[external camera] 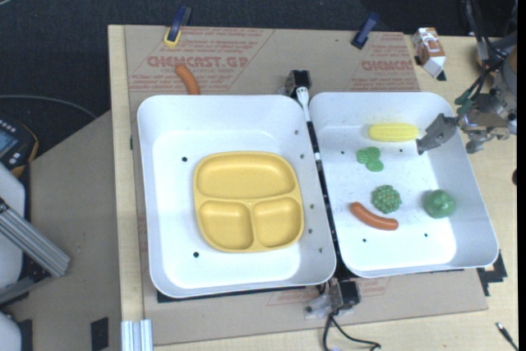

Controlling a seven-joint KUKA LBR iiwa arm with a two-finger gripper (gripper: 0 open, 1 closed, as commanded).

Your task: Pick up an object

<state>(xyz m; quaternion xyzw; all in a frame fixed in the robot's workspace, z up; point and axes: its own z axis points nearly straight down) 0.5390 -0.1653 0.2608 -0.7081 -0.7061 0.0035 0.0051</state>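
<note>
Right bin [468, 247] is holding five items: one sausage [374, 215], broccoli [385, 198], pepper [440, 204], peas [370, 158], corn [393, 132]. One tray [246, 200] is sitting in left bin [156, 136]. Gripper [450, 136] is hovering beside corn, fingers spread, gripping nothing.

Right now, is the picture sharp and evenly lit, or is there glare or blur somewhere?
Camera view: even, soft lighting; the white bins look bright, with no harsh glare; the yellow tray and the corn are sharp; the gripper at the right looks slightly soft.
</note>
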